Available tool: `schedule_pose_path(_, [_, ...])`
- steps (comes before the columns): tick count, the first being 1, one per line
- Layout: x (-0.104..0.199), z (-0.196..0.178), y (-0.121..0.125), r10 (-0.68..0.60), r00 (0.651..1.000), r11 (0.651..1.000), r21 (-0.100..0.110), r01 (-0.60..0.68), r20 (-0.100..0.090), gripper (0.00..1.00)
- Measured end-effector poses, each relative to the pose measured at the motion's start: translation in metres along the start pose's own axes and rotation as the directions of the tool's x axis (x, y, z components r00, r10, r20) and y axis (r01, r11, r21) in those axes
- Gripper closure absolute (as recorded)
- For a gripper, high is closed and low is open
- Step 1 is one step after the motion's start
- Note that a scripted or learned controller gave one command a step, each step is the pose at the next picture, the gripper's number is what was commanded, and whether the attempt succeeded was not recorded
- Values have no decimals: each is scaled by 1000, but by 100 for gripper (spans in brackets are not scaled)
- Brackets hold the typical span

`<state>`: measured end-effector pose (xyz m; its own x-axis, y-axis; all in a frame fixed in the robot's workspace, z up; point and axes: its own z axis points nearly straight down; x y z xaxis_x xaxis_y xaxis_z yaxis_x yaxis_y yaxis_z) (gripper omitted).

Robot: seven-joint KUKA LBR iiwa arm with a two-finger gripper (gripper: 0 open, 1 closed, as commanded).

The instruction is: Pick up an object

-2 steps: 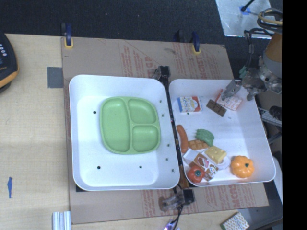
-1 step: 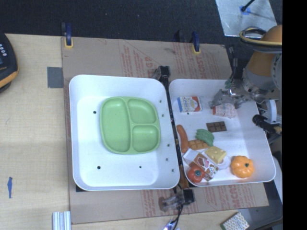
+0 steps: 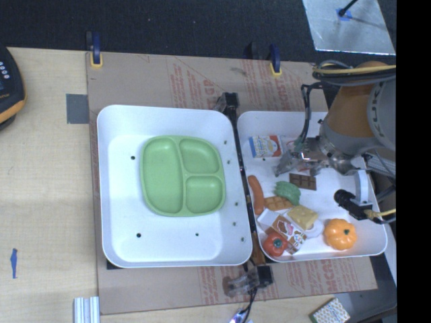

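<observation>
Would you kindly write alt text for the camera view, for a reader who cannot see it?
A grey arm's gripper hovers low over the right bin, above toy food: a chocolate bar, sausage, pumpkin and tomato. The left bin holds a green divided plate.

the left bin [image 3: 114, 180] looks like smooth, faintly glossy white plastic; the green divided plate [image 3: 182, 175] inside it is matt plastic. under the left bin lies rough brown cardboard [image 3: 168, 79], and left of that, pale wood-grain bench [image 3: 40, 200].
</observation>
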<state>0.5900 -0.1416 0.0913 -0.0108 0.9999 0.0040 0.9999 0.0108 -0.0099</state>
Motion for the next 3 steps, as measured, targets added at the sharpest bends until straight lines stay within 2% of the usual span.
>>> schedule_pose_path(1, [-30, 0, 43, 0, 1000, 1000, 8, 0, 2, 0])
schedule_pose_path(2, [-41, -2, 67, 3, 1000, 1000, -9, -3, 5, 0])
schedule_pose_path(3, [-41, -15, 68, 0, 1000, 1000, -12, 0, 7, 100])
